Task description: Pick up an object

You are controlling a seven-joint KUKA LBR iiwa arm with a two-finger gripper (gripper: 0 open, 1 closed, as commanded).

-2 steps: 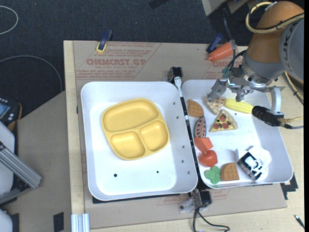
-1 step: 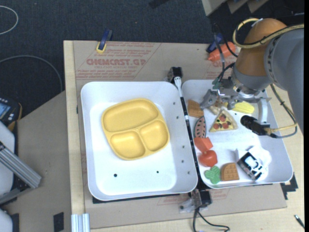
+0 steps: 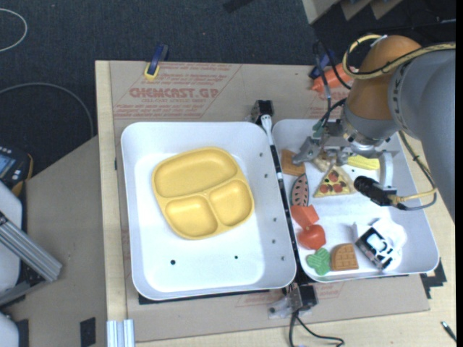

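The pincer (image 3: pixel 327 149) hangs low over the back of the right bin (image 3: pixel 412 226), just above a toy pizza slice (image 3: pixel 334 184) — whether it is wide or narrow I cannot tell. Nearer the front lie a red toy (image 3: pixel 309 233), a green piece (image 3: pixel 319 261) and a small waffle (image 3: pixel 344 257). The left bin (image 3: pixel 145 215) holds a yellow divided plate (image 3: pixel 202 192).

A yellow clip (image 3: pixel 153 63) sits on the brown board (image 3: pixel 181 89). Dark carpet (image 3: pixel 87 20) lies around it, with 1 thin cable (image 3: pixel 51 92) looping across.
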